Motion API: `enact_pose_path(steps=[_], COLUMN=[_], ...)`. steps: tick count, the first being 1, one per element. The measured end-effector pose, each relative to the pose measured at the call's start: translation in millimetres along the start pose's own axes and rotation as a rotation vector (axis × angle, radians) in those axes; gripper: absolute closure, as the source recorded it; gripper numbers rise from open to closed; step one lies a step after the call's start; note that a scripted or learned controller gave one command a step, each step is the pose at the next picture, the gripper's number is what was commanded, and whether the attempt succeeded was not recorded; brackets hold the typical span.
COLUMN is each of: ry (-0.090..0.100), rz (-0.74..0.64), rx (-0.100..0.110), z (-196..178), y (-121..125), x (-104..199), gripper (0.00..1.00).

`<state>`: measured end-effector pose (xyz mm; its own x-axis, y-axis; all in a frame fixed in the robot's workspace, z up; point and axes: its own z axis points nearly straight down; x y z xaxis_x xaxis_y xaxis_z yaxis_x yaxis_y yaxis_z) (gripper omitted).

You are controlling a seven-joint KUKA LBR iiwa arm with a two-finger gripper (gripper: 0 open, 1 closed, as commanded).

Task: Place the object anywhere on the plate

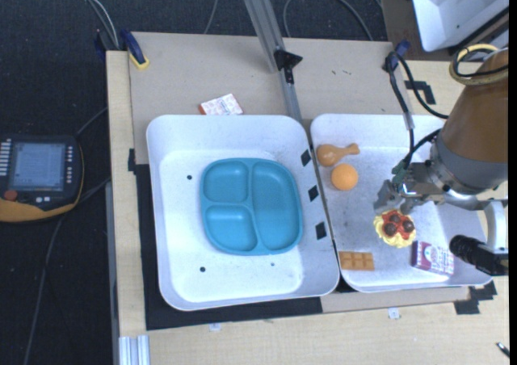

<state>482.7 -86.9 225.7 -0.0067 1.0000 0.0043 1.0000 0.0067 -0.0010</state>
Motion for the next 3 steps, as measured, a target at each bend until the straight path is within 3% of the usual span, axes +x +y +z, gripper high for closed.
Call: enact_pose_path(steps=[3], ry=[-0.001], rz=[-0.001], rx=[0.0], z=[16.3], y=[10.7], x=[157.9], gripper=[1.0])
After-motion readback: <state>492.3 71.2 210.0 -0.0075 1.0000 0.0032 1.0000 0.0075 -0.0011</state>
